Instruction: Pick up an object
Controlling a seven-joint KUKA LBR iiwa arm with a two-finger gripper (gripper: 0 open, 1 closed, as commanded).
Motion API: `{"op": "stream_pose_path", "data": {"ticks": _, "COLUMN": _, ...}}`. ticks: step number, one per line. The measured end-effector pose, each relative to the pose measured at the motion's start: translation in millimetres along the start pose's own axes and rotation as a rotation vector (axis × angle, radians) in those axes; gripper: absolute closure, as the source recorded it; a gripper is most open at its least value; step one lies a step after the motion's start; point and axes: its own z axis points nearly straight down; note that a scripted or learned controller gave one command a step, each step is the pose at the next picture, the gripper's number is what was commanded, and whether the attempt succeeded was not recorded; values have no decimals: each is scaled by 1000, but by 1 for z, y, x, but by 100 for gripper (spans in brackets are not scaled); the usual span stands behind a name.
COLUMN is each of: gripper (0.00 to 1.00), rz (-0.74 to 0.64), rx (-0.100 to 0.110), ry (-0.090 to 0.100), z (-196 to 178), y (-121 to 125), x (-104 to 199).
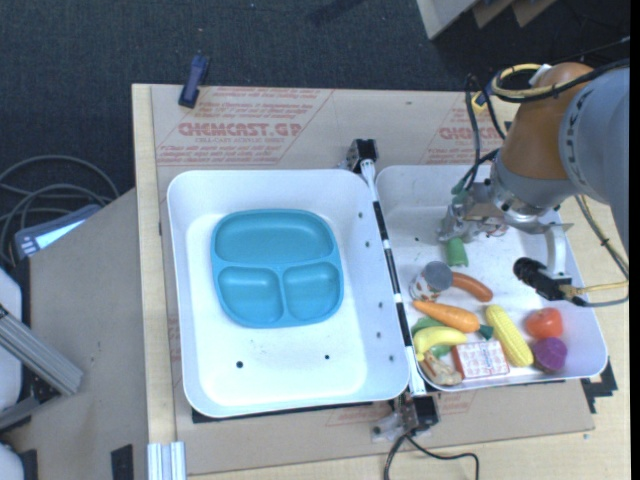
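Observation:
My gripper [463, 225] is low over the far part of the right bin [420, 193], reaching in from the right. A small green object [457, 252] lies right under its tip, touching or nearly touching it; whether it is gripped is not visible. Closer to the front of the bin lie a grey and white piece [434, 279], an orange-red sausage [472, 287], a carrot [447, 316], a banana [438, 339], a corn cob [508, 335], a tomato [544, 322], a purple fruit [550, 354] and a red and white box [482, 360].
The left bin [190, 298] holds a blue divided plate [277, 266]. A black part on a cable [535, 277] hangs over the right bin's right side. A blue clip [193, 80] lies on the bench board at the far left.

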Motion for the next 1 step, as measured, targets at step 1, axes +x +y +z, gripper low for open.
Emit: {"op": "stream_pose_path", "data": {"ticks": 1, "gripper": 100, "rz": -2, "rx": -2, "ry": 1, "z": -91, "y": 7, "x": 87}}
